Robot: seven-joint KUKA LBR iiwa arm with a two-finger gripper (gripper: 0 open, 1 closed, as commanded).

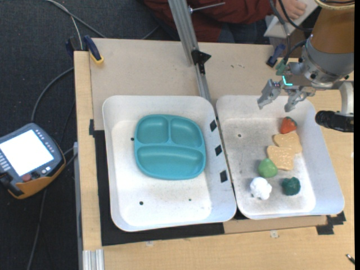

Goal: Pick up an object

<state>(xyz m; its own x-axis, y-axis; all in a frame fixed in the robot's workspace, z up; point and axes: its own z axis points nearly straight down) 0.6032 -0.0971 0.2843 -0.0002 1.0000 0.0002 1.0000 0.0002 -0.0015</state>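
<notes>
While no readable writing shows anywhere, the gripper (280,98) hangs fingers apart, empty, above the right bin (246,151).

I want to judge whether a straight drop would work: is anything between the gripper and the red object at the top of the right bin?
Nothing visible is. The gripper, jaws spread open, hangs over the right bin near its far rim. The red object lies apart from it, with bare bin floor between. The tan pieces lie on its nearer side.
</notes>
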